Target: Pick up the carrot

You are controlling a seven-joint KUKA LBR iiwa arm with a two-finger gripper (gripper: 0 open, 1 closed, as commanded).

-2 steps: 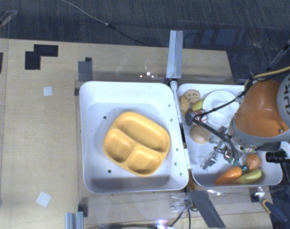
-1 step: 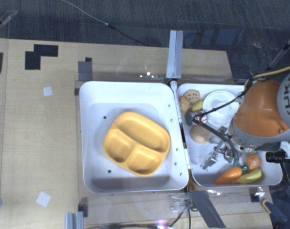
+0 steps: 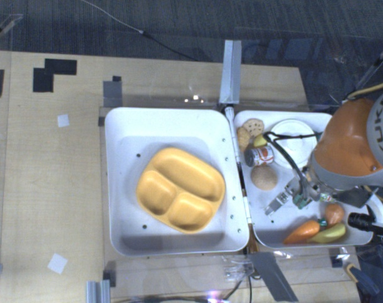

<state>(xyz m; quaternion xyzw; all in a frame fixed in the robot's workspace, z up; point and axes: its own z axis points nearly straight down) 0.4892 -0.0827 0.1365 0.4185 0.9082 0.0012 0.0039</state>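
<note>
The orange carrot (image 3: 303,231) lies near the front edge of the right bin (image 3: 262,223), beside a yellow-green banana-like piece (image 3: 330,233). My gripper (image 3: 281,201) hangs over the middle of the right bin, just up and left of the carrot, apart from it. Nothing shows between its fingers. The arm's orange band (image 3: 347,142) covers the bin's right part.
The left bin (image 3: 122,169) holds a yellow three-part tray (image 3: 180,189). In the right bin are a cookie (image 3: 250,130), a small can (image 3: 262,156), a tan round piece (image 3: 264,178), a white plate (image 3: 293,135) and a reddish piece (image 3: 334,214).
</note>
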